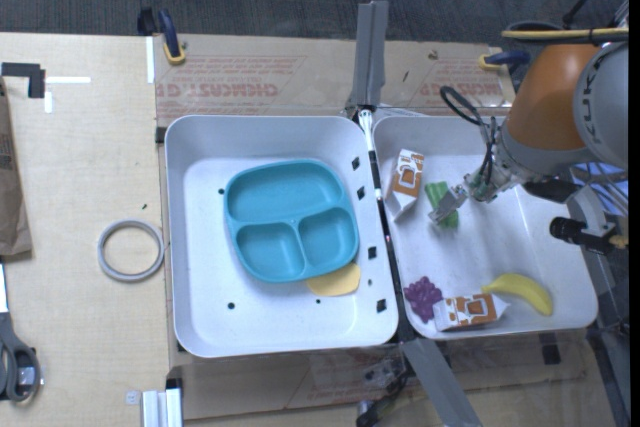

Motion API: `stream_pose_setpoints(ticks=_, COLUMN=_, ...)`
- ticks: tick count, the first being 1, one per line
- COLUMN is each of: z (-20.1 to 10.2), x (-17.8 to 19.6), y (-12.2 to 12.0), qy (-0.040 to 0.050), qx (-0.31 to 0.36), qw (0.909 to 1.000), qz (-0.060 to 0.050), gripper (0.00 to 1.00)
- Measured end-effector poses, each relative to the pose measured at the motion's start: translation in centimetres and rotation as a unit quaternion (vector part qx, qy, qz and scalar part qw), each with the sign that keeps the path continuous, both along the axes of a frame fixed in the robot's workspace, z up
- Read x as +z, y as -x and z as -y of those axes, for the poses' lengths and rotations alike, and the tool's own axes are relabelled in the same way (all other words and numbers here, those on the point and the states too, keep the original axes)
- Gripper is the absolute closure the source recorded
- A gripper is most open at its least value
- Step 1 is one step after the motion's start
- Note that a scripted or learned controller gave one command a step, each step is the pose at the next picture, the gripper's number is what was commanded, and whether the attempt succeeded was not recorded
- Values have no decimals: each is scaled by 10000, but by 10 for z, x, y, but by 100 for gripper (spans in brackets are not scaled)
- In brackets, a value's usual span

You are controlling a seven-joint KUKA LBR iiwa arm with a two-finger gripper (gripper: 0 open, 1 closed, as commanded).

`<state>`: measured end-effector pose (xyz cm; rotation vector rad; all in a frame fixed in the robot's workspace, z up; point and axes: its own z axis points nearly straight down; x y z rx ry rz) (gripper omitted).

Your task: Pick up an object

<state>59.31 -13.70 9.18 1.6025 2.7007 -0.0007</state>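
One green block [440,202] (beside hand [452,205]) — touching.

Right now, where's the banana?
In the camera view the banana lies in the right-hand bin, near its front right corner, just right of a small orange-and-white carton and the purple grapes.

Robot lab: clamped bench [80,145], bins [190,245]
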Motion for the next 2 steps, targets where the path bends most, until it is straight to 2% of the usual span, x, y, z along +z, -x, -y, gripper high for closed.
stream_pose_setpoints(ticks=1, z=2, x=9, y=0, qy=1, qx=-19, qw=10000, qz=9, gripper=100)
stream_pose_setpoints(ticks=2, z=-60, x=166, y=50, qy=3, qx=-1349, qw=9909, qz=-5, gripper=100)
